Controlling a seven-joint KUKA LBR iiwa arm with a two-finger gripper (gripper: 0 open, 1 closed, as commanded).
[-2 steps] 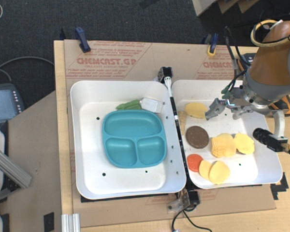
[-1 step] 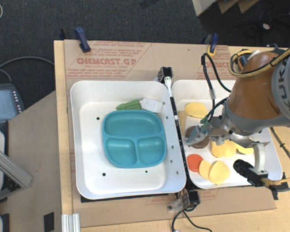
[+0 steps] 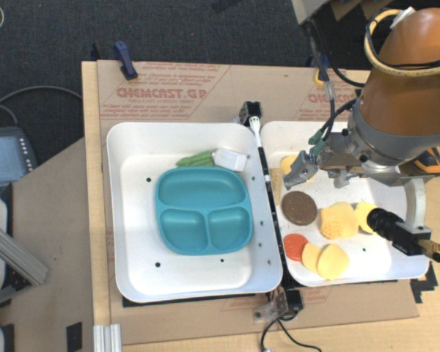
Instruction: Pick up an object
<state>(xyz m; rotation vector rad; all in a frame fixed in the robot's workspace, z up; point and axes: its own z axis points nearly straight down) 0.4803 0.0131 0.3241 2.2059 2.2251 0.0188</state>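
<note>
My gripper (image 3: 301, 169) hangs over the upper left part of the right bin (image 3: 396, 268), just above a brown round disc (image 3: 299, 207). A pale yellow piece (image 3: 287, 163) peeks out beside the gripper at its left. Lower in that bin lie a bumpy yellow piece (image 3: 338, 221), a smaller yellow piece (image 3: 364, 213), a red-orange piece (image 3: 294, 246) and a yellow rounded piece (image 3: 330, 259). I see nothing held in the gripper.
The left bin (image 3: 125, 196) holds a teal divided plate (image 3: 204, 210), with a green pod (image 3: 196, 159) and a white object (image 3: 230, 159) behind it. A black-edged divider (image 3: 265, 182) separates the bins. The arm's bulk covers the right bin's upper right.
</note>
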